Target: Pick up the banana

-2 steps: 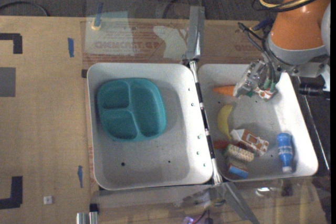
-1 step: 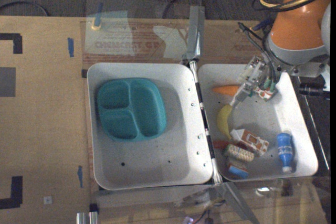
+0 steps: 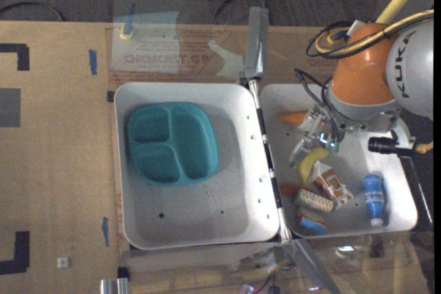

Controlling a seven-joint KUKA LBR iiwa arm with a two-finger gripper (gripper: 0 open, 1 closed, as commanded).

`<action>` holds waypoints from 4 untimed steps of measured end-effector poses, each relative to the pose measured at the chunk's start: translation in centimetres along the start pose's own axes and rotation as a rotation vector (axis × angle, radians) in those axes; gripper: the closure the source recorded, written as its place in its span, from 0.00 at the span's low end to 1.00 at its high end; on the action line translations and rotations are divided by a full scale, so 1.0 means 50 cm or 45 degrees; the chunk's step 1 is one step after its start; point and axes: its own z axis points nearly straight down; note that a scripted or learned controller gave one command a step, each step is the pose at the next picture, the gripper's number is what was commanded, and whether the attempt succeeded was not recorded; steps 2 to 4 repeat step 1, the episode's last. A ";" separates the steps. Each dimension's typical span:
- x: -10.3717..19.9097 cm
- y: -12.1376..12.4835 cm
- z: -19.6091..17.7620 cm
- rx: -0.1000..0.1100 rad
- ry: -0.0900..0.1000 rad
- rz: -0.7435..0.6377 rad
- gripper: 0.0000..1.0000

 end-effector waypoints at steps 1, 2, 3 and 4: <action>-0.003 0.002 -0.023 -0.005 -0.008 0.002 1.00; -0.003 0.002 -0.023 -0.005 -0.008 0.002 1.00; -0.003 0.002 -0.023 -0.005 -0.008 0.002 1.00; -0.003 0.002 -0.023 -0.005 -0.008 0.002 1.00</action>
